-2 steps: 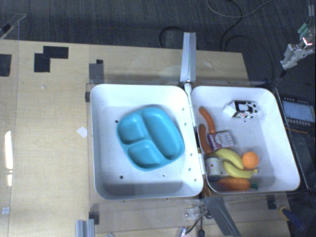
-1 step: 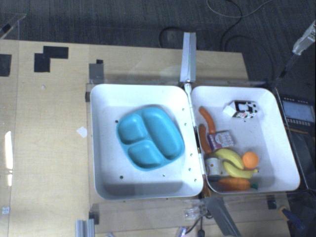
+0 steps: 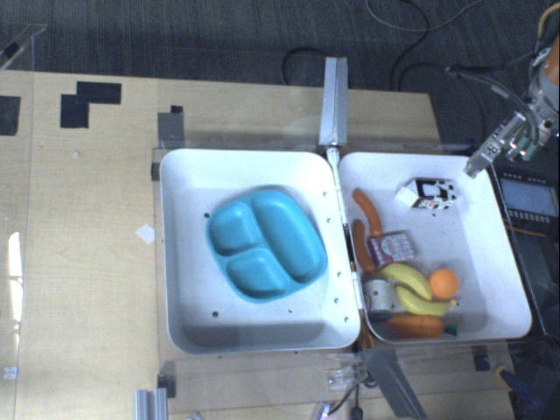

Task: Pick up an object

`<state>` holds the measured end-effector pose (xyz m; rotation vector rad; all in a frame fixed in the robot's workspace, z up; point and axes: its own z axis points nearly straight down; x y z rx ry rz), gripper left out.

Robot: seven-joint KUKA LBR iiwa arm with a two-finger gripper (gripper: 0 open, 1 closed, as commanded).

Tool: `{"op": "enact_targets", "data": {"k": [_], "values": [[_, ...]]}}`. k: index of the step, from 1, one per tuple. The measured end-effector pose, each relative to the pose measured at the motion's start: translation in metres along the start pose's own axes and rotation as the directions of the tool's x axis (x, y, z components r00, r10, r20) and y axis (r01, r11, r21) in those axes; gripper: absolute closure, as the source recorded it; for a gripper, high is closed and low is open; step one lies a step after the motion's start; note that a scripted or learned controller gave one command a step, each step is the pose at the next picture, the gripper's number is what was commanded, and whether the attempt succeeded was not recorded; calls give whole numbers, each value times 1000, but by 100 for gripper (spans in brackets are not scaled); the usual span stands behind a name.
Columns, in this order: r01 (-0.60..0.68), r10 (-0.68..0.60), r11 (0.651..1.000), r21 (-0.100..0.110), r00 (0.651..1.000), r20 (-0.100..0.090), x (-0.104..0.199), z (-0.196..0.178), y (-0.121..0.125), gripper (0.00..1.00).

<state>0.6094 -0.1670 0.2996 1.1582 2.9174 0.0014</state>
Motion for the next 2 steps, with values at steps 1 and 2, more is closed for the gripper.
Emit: {"op": "enact_targets", "data": {"k": [1,2], "values": [[-38,38,999,0,999,4,-20,-122,-35,100],[65,-65,998,0,998,0,-57,-40,2,100]]}}
